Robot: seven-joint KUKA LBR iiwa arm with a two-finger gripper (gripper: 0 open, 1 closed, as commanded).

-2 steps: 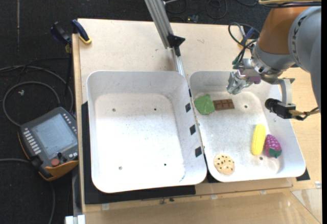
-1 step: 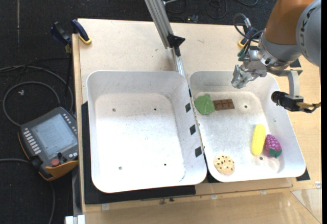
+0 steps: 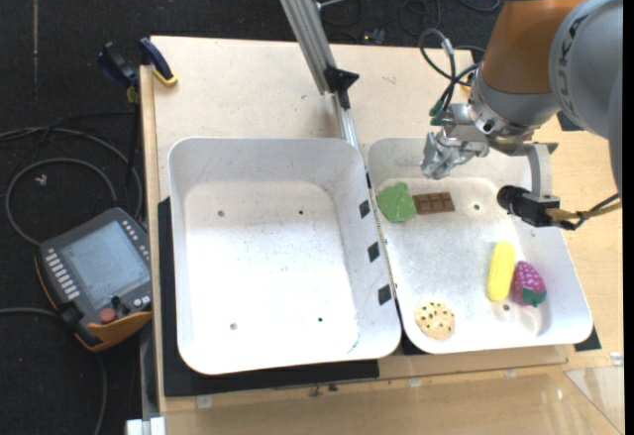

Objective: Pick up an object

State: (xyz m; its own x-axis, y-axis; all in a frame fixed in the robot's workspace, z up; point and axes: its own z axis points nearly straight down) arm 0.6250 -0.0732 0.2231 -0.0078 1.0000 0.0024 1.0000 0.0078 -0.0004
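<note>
Currently the end effector (image 3: 439,163) hovers above the chocolate bar (image 3: 433,203); finger state cannot be told. Centre over the bar, clear of the green leaf (image 3: 396,202), then descend.

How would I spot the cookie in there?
Look in the right bin, the one holding the toy food. At its near-left corner lies the cookie, alone: round, flat, pale with dark specks, unlike the yellow corn further right.
</note>
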